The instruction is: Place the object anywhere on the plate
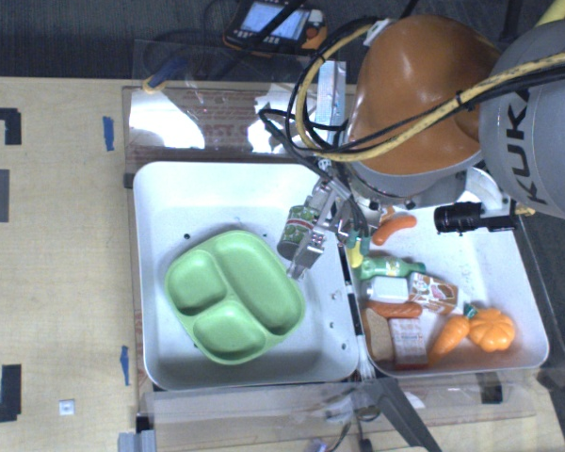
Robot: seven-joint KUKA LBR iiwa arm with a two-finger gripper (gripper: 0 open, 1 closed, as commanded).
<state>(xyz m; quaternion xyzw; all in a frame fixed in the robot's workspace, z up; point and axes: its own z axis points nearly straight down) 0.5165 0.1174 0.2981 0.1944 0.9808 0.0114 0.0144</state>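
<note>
One glossy green three-compartment plate [234, 295] beside the tool [306, 243].

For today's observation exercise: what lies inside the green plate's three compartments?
The green plate shows three bare compartments. The gripper hangs by its right rim, so that edge is partly hidden.

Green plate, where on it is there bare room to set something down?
All three wells of the green plate look bare; the gripper hangs by its upper right rim. The left bin has open floor above the plate. The right bin is crowded with toy food.
</note>
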